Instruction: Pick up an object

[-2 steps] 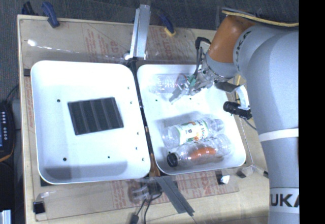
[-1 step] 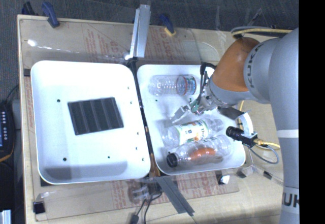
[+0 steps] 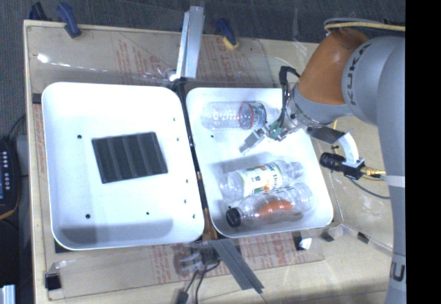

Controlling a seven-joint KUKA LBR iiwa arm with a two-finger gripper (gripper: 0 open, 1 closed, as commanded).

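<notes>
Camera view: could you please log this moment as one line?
gripper above right bin | near clear bottle | nothing seen held | three bottles in bin

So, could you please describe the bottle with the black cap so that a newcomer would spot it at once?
Look in the right-hand bin, along its near edge. The bottle with the black cap lies there on its side, below the white-labelled bottle. It alone has a black cap and orange-red contents.

Robotics lab: clamped bench, white bins, loose cables.

white bins, black ribbed panel, clear bottles, one orange-filled, orange-banded grey arm.
</notes>
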